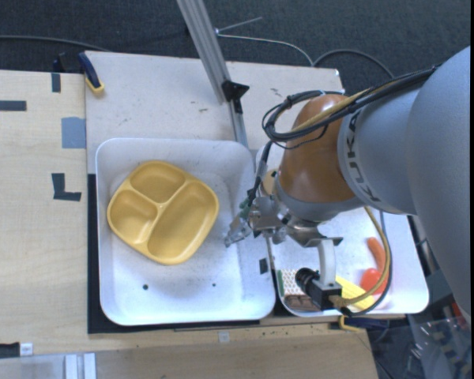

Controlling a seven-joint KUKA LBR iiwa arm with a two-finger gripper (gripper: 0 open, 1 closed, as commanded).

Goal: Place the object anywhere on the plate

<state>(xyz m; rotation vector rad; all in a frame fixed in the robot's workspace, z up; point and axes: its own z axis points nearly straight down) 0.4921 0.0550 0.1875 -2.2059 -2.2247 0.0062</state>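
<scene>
Two shallow white bins sit side by side on the bench, seen from above at a slant. The left bin [114,290] holds a yellow plate [163,210] with three compartments, one small at the upper left, one at the lower left and a larger one on the right; it lies in the upper half of the bin, tilted relative to the bin walls, and nothing rests on it. The arm [395,140], grey with an orange band [316,156] above the wrist, reaches in from the right and covers much of the right bin [415,290]. Its gripper [241,227] hangs over the wall shared by the two bins, just right of the plate's right edge and apart from it. Whether the gripper is open or closed cannot be told, and no object is visible in it. In the right bin, near its lower edge, lie several small items partly hidden by the arm: an orange object [373,263] at the right, a yellow object [355,293] below it, and a dark brownish item [299,300] to the left. A slanted metal rail [209,42] crosses the bench above the bins.
</scene>
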